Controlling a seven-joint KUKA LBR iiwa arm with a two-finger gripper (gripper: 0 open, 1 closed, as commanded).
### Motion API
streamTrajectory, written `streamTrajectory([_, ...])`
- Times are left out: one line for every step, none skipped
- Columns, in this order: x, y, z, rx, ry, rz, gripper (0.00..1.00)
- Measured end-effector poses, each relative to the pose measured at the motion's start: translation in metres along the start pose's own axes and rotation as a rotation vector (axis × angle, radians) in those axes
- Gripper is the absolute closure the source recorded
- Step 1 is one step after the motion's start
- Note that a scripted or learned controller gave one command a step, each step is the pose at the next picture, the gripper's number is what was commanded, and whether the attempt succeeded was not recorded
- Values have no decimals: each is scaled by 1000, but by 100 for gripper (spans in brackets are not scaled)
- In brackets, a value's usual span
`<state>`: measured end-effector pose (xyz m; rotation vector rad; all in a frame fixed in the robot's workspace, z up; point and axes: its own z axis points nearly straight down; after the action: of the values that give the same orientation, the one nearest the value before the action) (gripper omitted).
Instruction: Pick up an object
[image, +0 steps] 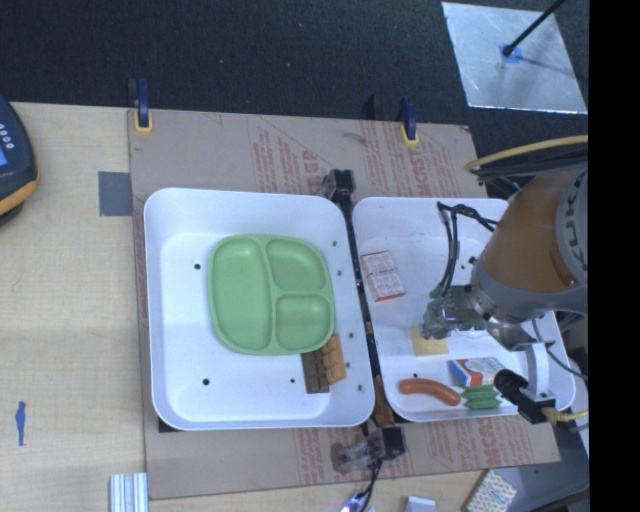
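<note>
Camera view — from my remote station I see two shallow white bins side by side on the counter (70, 250). The left bin (170, 300) holds a green divided plate (270, 293) near its middle and a small brown block (323, 368) by its right wall, just beside the plate's lower corner. The right bin (400, 215) holds a flat red-and-white packet (382, 276), a pale yellow block (431, 345), an orange sausage-shaped piece (430, 390), a small blue-and-white box (470, 372) and a green item (481, 399) along its lower edge.

The arm (530, 250) reaches in over the right bin, and its hand (447, 318) is low over the yellow block — touching it or just above; I cannot tell which from this slant. How the hand is set I cannot tell either, since the wrist hides it.

Step in hand, as I judge it: the descent onto the yellow block, taken here as the likely target. No object is visibly lifted. The next move calls for closing squarely across the block and raising it straight, keeping away from the nearby box and sausage piece.
</note>
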<state>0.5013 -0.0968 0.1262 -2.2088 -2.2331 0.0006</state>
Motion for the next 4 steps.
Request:
streamTrajectory([-1, 0, -10, 1, -1, -1, 100])
streamTrajectory([-2, 0, -20, 3, -2, -3, 100])
streamTrajectory([-2, 0, -19, 3, -2, -4, 0])
streamTrajectory([-9, 11, 33, 7, 0, 8, 0])
